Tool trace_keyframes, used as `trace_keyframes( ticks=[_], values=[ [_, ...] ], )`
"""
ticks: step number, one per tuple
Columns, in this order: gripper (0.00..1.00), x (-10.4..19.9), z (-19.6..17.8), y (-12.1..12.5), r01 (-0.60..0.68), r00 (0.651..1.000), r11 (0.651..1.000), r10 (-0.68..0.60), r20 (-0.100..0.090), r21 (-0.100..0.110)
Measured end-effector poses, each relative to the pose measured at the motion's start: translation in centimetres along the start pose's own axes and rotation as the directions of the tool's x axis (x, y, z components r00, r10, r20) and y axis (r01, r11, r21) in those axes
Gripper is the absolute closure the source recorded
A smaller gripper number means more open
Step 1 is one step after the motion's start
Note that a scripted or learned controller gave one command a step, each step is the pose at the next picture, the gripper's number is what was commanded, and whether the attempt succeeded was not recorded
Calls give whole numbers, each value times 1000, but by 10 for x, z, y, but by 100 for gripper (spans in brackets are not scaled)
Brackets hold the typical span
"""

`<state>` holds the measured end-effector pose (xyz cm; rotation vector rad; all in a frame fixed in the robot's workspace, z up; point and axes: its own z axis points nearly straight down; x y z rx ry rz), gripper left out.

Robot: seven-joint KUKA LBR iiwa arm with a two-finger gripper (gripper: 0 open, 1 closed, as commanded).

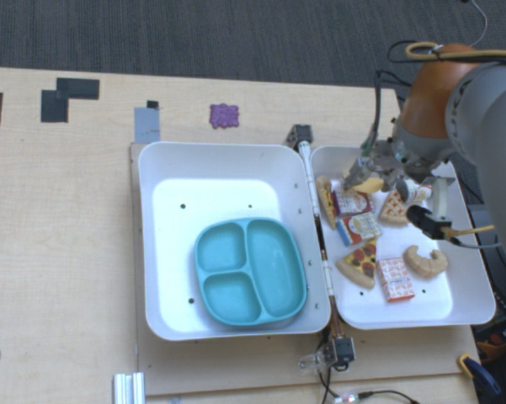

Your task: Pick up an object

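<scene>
1. Over the right bin (480,305) the gripper (377,168) hangs low at the far side, among the toy food; whether its fingers are apart or together, I cannot tell.
2. Nearest it lies a yellow wedge (370,185), so that looks the likely pick. Better to come straight down and close on its narrow sides, clear of the neighbouring packets.
3. Pizza slice (359,264), croissant (426,262) and red carton (395,279) look like smooth hard plastic.
4. Left bin (164,175): a glossy teal divided plate (251,271).

Glossy white plastic bins (164,225), smooth teal plastic plate (251,271), pale matt wood bench (59,225).
</scene>
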<state>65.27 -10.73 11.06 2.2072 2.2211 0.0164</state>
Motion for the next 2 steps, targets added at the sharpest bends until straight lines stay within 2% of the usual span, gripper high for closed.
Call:
trace_keyframes(
  ticks=[1, 2],
  values=[
    [100, 60, -76, -25, 1, 1000, 1000, -1, -1, 9],
    [100, 90, -77, 18, 0, 1000, 1000, 0, -1, 11]
  ],
)
